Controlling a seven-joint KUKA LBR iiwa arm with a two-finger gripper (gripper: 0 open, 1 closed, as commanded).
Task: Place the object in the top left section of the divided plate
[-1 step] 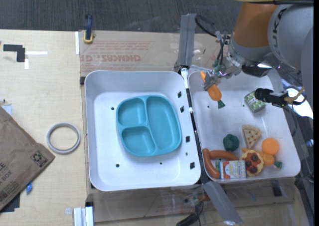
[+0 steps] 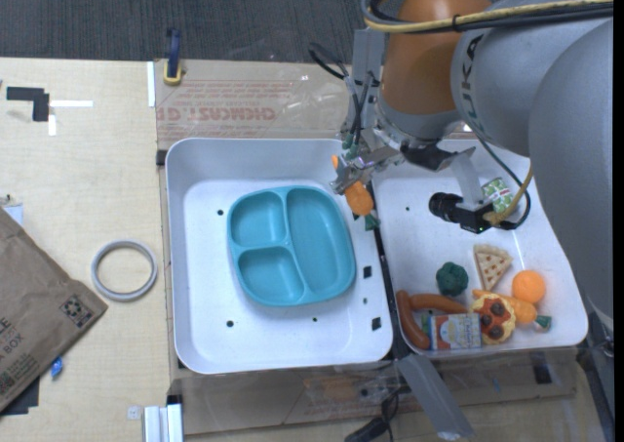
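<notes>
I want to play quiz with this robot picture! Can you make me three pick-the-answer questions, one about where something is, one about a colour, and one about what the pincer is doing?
1. Where is the divided plate?
A. left bin
B. right bin
C. on the cardboard

2. What colour is the plate?
A. red
B. blue
C. yellow

3. What is the pincer doing?
A. resting on the tape ring
B. pressing on the plate
C. holding a small orange object by the wall between the bins

Answers:
1 A, it lies in the left bin.
2 B, all its sections are blue.
3 C, the orange piece sits at its fingertips.
</notes>
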